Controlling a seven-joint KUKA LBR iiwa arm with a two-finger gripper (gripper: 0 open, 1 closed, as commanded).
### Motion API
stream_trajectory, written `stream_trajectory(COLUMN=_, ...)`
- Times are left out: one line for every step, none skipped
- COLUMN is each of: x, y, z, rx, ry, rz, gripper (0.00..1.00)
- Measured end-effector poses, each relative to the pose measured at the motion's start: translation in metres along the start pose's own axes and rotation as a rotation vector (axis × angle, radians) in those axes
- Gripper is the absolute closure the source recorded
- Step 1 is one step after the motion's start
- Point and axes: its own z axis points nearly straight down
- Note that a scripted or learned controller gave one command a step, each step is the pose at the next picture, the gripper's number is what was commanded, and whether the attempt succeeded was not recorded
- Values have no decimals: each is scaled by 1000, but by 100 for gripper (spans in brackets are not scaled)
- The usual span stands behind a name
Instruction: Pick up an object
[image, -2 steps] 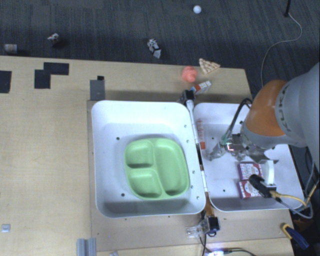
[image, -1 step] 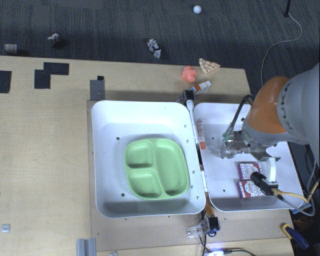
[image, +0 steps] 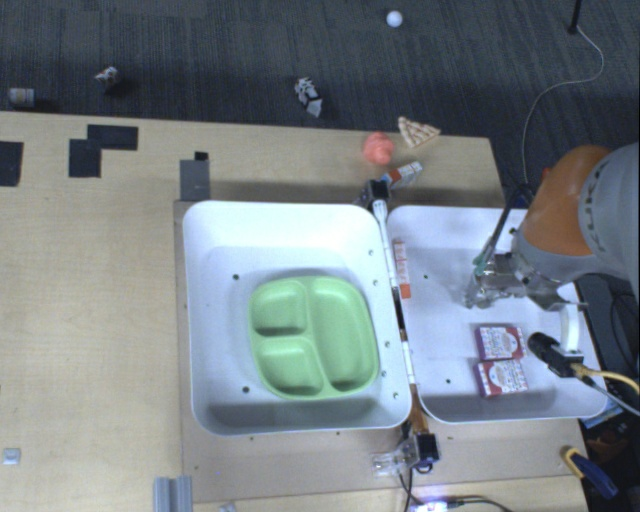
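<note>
Camera view: tool (image: 484, 291) above two red packets (image: 499, 343), labels unreadable.

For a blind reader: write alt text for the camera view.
A grey arm's end effector hangs over the right white bin, just above two small red packets. The left white bin holds a green divided tray.

Two white bins sit side by side: the left bin (image: 200, 300) holds a green divided tray (image: 312, 336), the right bin (image: 440, 300) two red packets (image: 500, 360), with the gripper (image: 487, 290) low just beyond them.
</note>
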Motion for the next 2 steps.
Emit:
stream_trajectory(x=-64, y=-53, z=-90, rx=4, ry=0, rz=1, gripper=100)
stream_trajectory(x=27, y=-18, z=-173, rx=4, ry=4, rz=-2, gripper=100)
